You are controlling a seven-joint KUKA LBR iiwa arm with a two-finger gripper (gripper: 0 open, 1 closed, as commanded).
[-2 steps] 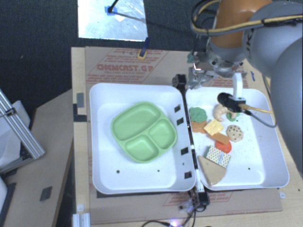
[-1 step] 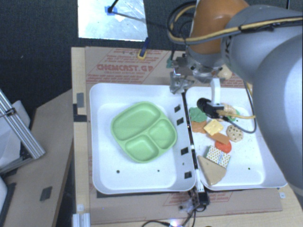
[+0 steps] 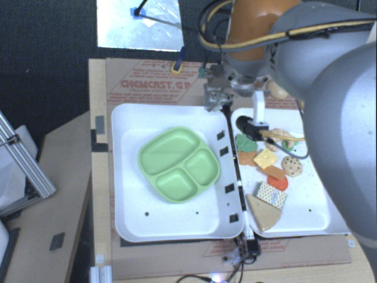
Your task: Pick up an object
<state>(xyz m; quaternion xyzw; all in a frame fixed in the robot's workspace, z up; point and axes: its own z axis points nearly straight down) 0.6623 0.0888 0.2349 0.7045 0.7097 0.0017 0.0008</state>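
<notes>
My gripper hangs over the far end of the divider between the two bins, at the back rim. Nothing shows in its grasp. The right bin holds several toy food pieces: a green leafy piece, a yellow cheese square, an orange wedge, a speckled cookie, a red piece, a patterned cracker and a tan wedge. They lie in front of and to the right of the gripper. The arm's bulk hides the bin's far right part.
A green divided plate lies in the middle of the left bin. Cardboard lies under both bins. A shiny sheet sits behind the bench, and a metal frame stands at far left.
</notes>
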